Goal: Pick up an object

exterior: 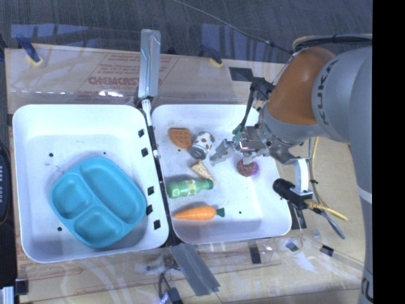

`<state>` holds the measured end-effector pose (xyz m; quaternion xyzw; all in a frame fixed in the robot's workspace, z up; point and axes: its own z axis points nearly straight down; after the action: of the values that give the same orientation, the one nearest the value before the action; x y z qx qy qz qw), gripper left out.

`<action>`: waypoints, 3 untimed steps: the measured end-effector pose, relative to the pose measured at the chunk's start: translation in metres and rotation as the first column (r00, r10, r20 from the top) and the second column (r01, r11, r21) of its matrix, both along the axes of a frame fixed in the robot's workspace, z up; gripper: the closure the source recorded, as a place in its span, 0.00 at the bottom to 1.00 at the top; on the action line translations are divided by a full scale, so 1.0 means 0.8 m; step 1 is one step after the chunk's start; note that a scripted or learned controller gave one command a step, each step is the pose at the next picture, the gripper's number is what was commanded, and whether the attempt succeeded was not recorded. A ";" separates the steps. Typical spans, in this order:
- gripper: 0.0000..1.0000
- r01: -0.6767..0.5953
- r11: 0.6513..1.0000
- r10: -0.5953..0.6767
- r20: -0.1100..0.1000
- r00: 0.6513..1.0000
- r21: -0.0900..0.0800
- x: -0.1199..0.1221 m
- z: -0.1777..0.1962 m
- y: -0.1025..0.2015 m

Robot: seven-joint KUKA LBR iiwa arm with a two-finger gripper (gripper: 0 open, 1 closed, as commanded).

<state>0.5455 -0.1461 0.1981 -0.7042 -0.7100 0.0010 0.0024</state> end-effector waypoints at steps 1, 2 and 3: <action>0.00 0.000 1.000 0.000 -0.008 1.000 0.001 0.029 -0.118 0.027; 1.00 -0.004 1.000 0.004 -0.001 1.000 -0.001 0.032 -0.101 0.026; 1.00 -0.001 1.000 0.001 0.004 1.000 -0.002 -0.025 -0.119 0.038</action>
<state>0.5254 -0.1158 0.1031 -0.7037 -0.7105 0.0003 0.0002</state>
